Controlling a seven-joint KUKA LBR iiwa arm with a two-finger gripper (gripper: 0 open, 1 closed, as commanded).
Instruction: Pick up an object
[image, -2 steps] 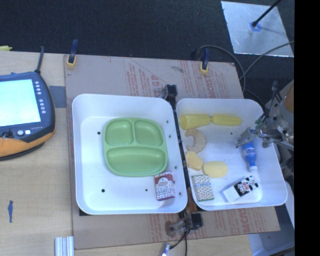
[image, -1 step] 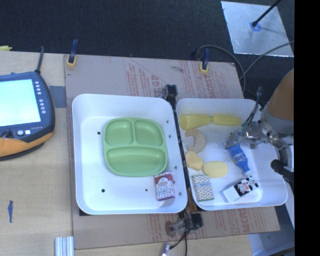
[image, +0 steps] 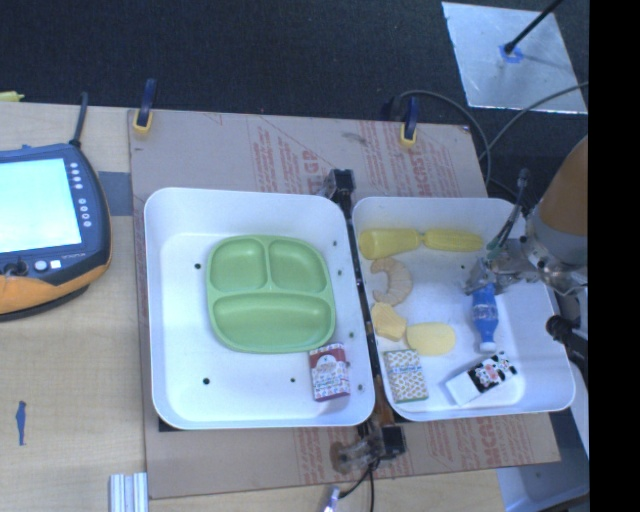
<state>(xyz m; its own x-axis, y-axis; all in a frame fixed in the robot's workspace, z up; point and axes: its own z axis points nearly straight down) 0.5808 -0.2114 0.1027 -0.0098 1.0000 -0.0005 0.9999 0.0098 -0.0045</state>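
**Blue bottle under the gripper, right bin**

Blue bottle (image: 484, 315), small, slim, translucent plastic with a white cap toward the near side, lies flat on the floor of the right bin (image: 545, 385). Gripper (image: 489, 270) hangs just above the bottle's far end; its thin metal fingers are blurred against the white floor, so I cannot tell whether they are apart or together, nor whether they touch the bottle. Grey wrist and orange band enter from the right edge.

Other contents of the right bin:
- two glossy yellow oblong pieces (image: 390, 242) and (image: 453, 240), end to end along the far wall
- pale, curved, croissant-shaped piece (image: 393, 281), matte
- yellow wedge (image: 388, 322) and a rounded yellow oval (image: 431, 339), just beside each other
- small patterned carton (image: 405, 375), boxy, at the near wall
- white box with black markings (image: 482, 378), tilted, near the bottle's cap

Left bin (image: 175, 300): green plate (image: 269, 293), smooth plastic, rounded square with three compartments; a small red and white carton (image: 329, 371) sits at its near right corner.

Bins rest on brown cardboard (image: 250, 150). Tablet pendant (image: 45, 220) lies on the bench at left.
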